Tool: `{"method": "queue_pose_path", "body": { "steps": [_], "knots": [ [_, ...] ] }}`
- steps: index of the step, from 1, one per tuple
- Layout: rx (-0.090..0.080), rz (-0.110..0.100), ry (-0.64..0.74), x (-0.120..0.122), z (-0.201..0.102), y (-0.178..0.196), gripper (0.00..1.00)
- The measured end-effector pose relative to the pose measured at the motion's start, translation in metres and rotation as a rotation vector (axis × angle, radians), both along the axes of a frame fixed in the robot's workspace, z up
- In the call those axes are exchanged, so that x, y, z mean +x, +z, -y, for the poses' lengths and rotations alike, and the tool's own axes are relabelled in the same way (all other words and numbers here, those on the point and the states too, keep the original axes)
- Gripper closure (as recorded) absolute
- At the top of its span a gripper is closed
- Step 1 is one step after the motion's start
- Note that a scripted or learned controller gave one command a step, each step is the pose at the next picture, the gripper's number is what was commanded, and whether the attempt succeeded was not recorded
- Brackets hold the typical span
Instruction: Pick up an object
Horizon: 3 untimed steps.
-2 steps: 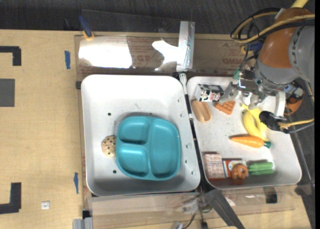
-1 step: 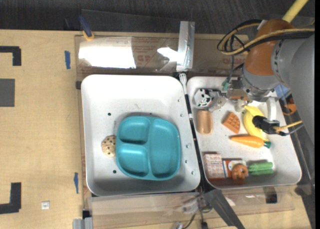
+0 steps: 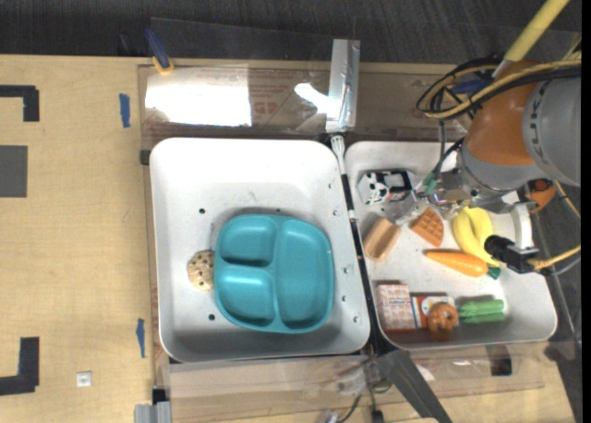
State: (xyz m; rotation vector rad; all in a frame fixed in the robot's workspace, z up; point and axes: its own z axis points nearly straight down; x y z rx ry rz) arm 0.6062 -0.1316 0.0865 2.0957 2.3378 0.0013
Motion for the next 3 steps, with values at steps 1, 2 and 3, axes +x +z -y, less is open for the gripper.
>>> {"method": "queue_pose_path", "body": {
  "steps": [1,2,3],
  "knots": [
    [0.002,0.001,0.004,0.005,-0.040,0.000,0.00],
    [-0.002,0.003,0.046,-0.043,-0.003,0.001,0.00],
    [-0.002,0.010,0.047,-0.041,-0.004,0.013,1.00]
  ]
}}
